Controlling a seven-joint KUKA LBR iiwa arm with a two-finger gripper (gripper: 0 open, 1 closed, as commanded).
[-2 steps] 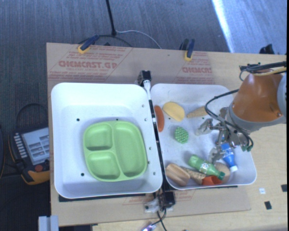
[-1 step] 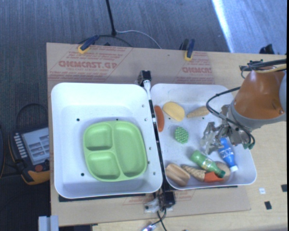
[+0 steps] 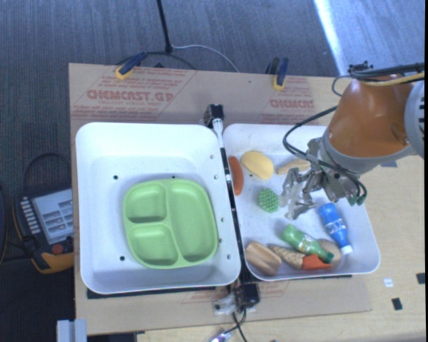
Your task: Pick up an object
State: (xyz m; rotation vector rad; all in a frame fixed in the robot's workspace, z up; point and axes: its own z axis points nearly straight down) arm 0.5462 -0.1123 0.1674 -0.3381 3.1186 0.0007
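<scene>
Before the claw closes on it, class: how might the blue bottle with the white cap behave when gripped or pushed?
The blue bottle lies on its side in the right bin, so its rounded body would probably roll if nudged. It looks like smooth plastic, so it may slip between fingers. It seems small, likely light.

Two bins being carried side by side on desk (image 3: 128, 98). Divided plate (image 3: 171, 223) lying in left bin (image 3: 100, 155). Right bin (image 3: 364, 251) holding bottle (image 3: 335, 226), ball (image 3: 268, 200), bread roll (image 3: 262, 257); claw (image 3: 299, 194) hanging between ball and bottle.
</scene>
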